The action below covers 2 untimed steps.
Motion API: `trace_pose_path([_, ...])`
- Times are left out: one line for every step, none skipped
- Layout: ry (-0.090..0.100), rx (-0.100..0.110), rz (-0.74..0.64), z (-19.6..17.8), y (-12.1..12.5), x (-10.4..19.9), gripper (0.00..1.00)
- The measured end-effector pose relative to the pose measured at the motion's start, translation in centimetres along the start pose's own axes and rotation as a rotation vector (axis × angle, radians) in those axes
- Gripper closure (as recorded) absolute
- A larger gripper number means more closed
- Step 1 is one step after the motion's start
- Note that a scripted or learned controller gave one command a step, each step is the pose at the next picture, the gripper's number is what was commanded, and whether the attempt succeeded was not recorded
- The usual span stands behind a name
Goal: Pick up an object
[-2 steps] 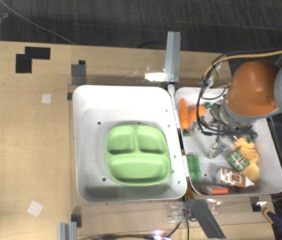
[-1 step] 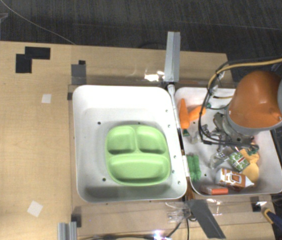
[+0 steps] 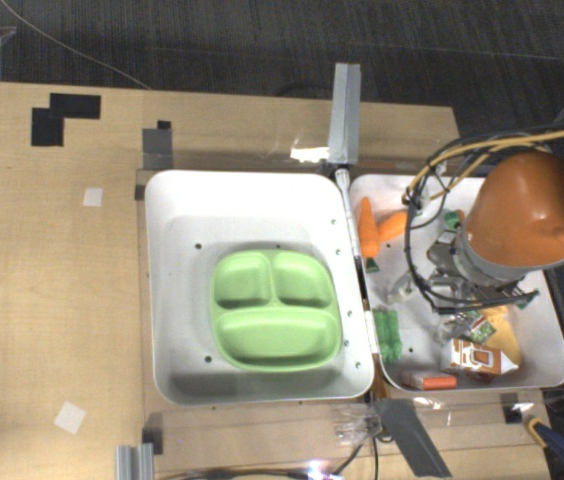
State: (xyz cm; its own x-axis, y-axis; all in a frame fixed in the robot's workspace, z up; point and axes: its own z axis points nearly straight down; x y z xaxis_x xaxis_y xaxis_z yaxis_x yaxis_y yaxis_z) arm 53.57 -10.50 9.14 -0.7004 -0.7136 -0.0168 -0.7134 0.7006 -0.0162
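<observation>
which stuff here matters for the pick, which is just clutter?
In play: hand, low in right bin; beside or under it, orange toy, green piece, orange marker, brown-and-yellow packet.

Clutter: green divided plate in left bin.

My bench (image 3: 52, 298) is pale wood, with black patches (image 3: 62, 116) at its far left and small pale squares (image 3: 70, 417) on the near left. Beyond its far edge lies dark grey carpet (image 3: 262, 18), crossed by a thin cable (image 3: 72, 46).
</observation>
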Motion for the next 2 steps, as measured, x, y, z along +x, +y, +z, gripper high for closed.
trace_pose_path([-0.001,0.003,-0.365,-0.1,2.3,-0.5,0.00])
trace_pose_path([-0.013,0.011,-0.363,-1.5,2.3,-1.1,1.00])
